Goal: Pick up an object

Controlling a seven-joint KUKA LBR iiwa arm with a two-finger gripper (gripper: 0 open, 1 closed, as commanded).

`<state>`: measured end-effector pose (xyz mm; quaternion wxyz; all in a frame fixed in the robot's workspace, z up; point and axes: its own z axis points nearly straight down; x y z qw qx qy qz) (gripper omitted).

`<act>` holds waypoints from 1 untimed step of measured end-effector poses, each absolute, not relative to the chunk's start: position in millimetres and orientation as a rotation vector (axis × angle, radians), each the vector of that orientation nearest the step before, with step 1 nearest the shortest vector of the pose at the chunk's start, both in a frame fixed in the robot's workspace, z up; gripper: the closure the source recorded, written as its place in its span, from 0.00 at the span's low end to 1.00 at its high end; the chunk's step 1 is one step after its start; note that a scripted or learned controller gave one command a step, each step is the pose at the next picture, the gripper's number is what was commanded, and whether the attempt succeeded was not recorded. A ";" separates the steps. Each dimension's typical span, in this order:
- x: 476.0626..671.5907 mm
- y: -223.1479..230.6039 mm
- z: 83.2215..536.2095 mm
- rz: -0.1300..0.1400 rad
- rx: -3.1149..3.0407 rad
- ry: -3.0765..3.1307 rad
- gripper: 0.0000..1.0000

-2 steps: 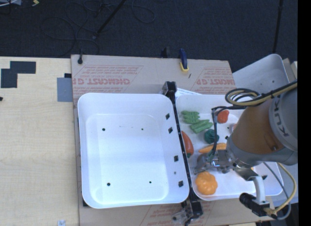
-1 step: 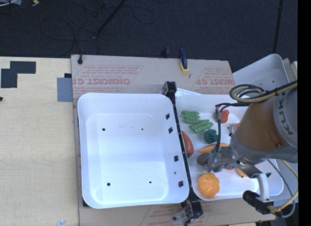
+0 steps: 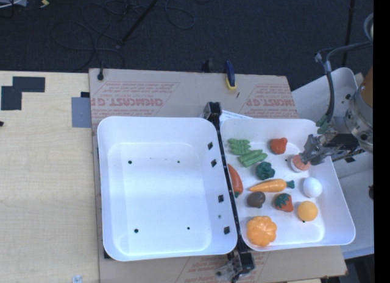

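Cardboard sheet (image 3: 152, 93) under white bins (image 3: 109, 154), wooden bench (image 3: 42, 184), dark carpet (image 3: 183, 26)

I'm seeing both white bins (image 3: 159, 136) looking like smooth, slightly glossy plastic. Beneath them, brown cardboard (image 3: 140, 93) is showing matt and printed. The counter (image 3: 42, 178) is reading as pale wood-grain laminate. The pumpkin (image 3: 261, 230) and egg (image 3: 312, 187) are gleaming like moulded plastic.
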<state>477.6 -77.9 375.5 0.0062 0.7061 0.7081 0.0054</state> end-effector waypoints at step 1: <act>596.5 -66.7 252.3 -0.013 2.224 2.233 1.00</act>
